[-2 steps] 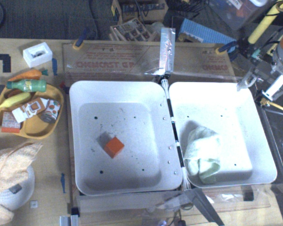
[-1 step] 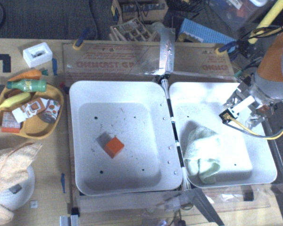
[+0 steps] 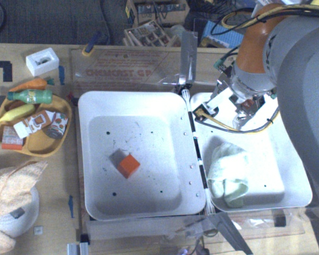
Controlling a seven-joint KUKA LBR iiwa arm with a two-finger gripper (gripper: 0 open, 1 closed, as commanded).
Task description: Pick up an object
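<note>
The gripper (image 3: pixel 244 108) hangs over the far end of the right bin (image 3: pixel 295 195), with the grey arm (image 3: pixel 303 68) and its orange band (image 3: pixel 255 41) filling the corner above it; whether it is released or clenched I cannot tell, since the wrist and cables hide its tip, and nothing shows held in it. The candidates to pick up lie apart from it: an orange block (image 3: pixel 129 165) rests near the middle of the left bin (image 3: pixel 95 105), touching a small grey piece (image 3: pixel 117 156) at its far-left side, and a crumpled pale cloth (image 3: pixel 227 173) lies at the near-left of the right bin, against the wall shared with the left one. The cloth is the nearer target, but soft folds may slip free or give only a pinch of fabric, and its closeness to the wall risks a bump. Going for the block means crossing the divider, and the grey piece beside it could get nudged or caught.
</note>
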